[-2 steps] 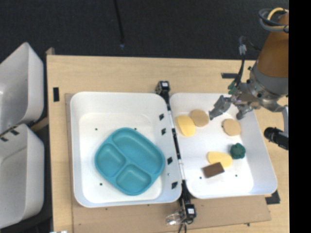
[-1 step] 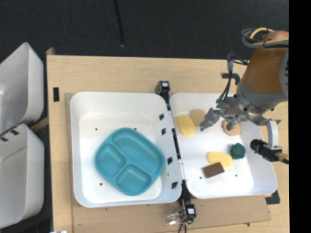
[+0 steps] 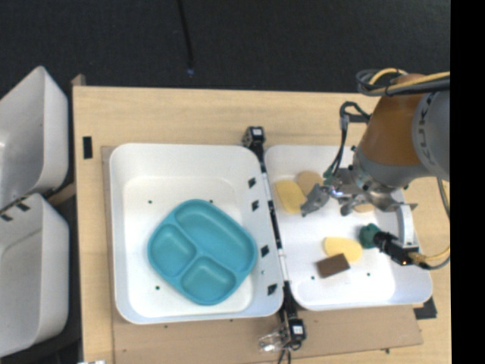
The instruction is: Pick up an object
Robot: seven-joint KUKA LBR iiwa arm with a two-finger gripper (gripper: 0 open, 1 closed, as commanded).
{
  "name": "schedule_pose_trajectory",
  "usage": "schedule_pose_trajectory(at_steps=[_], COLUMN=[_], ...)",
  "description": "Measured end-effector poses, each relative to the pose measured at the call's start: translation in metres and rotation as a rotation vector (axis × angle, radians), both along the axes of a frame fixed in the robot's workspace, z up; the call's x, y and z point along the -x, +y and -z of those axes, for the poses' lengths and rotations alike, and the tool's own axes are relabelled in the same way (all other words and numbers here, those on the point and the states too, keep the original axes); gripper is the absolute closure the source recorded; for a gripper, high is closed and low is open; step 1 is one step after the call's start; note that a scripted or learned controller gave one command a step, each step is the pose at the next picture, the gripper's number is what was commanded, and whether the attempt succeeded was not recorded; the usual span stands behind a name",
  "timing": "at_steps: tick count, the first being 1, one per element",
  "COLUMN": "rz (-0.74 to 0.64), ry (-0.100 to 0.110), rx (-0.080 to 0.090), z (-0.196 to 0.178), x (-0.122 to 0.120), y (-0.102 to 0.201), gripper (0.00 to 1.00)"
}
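Yellow piece (image 3: 289,195) just beside hand (image 3: 330,201).

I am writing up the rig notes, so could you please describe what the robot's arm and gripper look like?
The arm is grey with a broad orange band above the wrist. The gripper is grey metal with two thin fingers. Black and yellowish cables loop over the top of the arm.

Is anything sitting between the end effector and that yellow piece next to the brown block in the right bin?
Nothing visible does. The end effector hangs above the yellow piece, with bare bin floor between them.
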State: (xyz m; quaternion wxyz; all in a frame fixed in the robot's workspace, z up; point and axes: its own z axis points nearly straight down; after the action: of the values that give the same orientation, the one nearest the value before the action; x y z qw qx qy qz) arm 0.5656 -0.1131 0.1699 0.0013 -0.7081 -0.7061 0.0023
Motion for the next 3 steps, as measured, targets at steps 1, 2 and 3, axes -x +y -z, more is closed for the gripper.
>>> schedule_pose_trajectory(at_steps=[1,2,3], rz=[0.000,0.006,-0.005], ry=[-0.002,-0.009,-0.010], rx=[0.000,-0.001,-0.001], z=[0.044,0.031,-0.013], x=[0.005,0.003,0.000], y=[-0.005,-0.005,-0.002], gripper=[0.00,1.00,1.00])
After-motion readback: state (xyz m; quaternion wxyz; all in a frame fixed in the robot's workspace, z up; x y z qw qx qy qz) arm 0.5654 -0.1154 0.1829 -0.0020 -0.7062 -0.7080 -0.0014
